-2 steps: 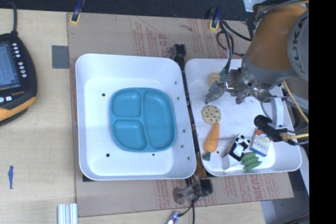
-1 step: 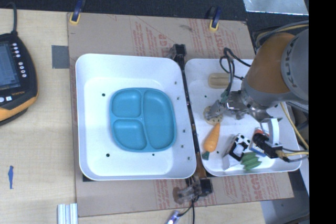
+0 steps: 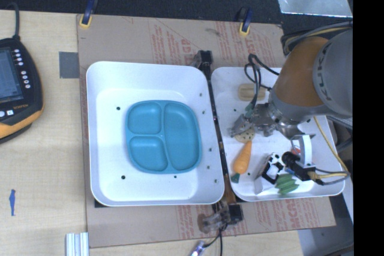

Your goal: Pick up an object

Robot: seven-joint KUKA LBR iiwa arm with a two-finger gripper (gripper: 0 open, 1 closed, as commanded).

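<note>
Hand: the hand [image 3: 247, 124] is low in the right bin [image 3: 225, 84], just above the carrot [image 3: 242, 156]; whether it is released or clenched, I cannot tell.
Nearest thing: carrot lies near the divider wall.
Risk: hand may strike the wall or nudge the carrot aside.
Clutter: a green toy [image 3: 287, 186] lies beyond the carrot.

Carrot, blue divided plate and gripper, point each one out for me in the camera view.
carrot [image 3: 243, 156], camera view, middle of its orange body, in the right bin.
blue divided plate [image 3: 163, 135], camera view, ridge where its three compartments meet, in the left bin.
gripper [image 3: 245, 127], camera view, tip just above the carrot.
</note>
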